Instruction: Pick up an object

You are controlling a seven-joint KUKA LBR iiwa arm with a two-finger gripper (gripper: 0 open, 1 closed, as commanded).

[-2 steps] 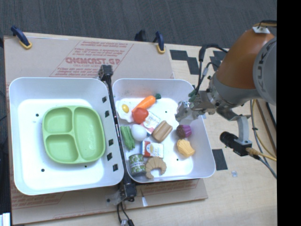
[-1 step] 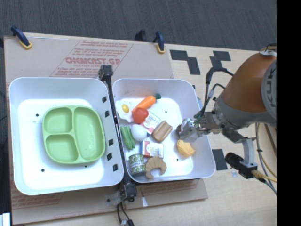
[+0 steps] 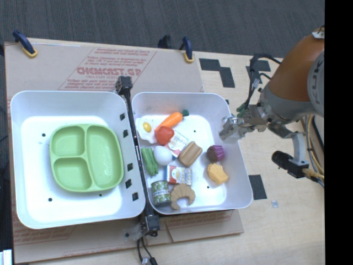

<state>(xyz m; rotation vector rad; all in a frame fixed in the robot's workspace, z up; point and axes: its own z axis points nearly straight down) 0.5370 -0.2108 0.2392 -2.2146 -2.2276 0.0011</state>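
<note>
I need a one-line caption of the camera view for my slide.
Gripper at the right rim of the toy-food bin, near the purple toy; green divided plate in the left bin.

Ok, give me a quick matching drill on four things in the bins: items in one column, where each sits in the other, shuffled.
Items:
1. green divided plate
2. carrot
3. croissant
4. purple item

Places:
A. near edge of the right bin, beside the green can
B. right side of the right bin, just above the yellow item
C. left bin
D. far part of the right bin, next to the fried egg

Pairs: 1-C, 2-D, 3-A, 4-B
</note>
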